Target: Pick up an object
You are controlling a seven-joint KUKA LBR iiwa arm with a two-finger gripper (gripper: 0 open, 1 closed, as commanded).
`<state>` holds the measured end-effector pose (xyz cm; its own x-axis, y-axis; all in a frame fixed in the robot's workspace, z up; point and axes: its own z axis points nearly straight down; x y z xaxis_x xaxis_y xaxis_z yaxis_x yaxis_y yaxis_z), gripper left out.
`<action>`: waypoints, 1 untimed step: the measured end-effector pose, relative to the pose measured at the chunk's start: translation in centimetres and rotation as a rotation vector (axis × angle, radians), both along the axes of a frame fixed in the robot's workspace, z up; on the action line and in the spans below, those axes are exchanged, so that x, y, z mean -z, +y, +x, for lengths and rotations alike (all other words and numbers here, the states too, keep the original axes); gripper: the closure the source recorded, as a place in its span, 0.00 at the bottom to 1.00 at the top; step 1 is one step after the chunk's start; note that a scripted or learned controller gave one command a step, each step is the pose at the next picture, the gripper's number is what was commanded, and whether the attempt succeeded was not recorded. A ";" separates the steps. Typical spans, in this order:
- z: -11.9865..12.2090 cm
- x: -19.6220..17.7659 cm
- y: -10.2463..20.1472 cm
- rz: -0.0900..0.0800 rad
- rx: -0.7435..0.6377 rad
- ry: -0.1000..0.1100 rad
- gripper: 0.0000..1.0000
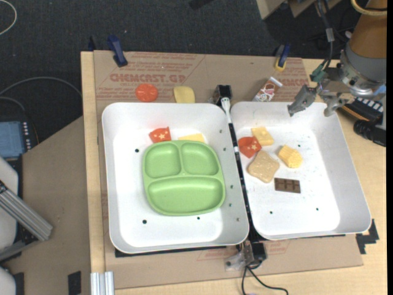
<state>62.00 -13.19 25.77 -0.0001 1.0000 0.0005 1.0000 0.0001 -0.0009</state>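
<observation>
Objects for pickup: all in right bin, w/ pincer above, none lifted.
Right bin contents: yellow cheese wedge mid-bin; tan bread slice just left of it; red tomato slice nr bin's left wall; pale yellow block touching tomato; brown chocolate bar below bread.
Pincer: over right bin's far edge, fingers spread wide apart, nothing betw them.
Left bin: green divided plate at centre; red piece & yellow piece at plate's far rim.
Tabletop: orange round item & yellow item beyond left bin's far edge.
</observation>
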 end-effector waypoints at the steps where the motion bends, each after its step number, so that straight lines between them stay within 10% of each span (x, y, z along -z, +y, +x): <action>1: -5.1 11.4 -2.7 0.002 0.004 0.014 0.00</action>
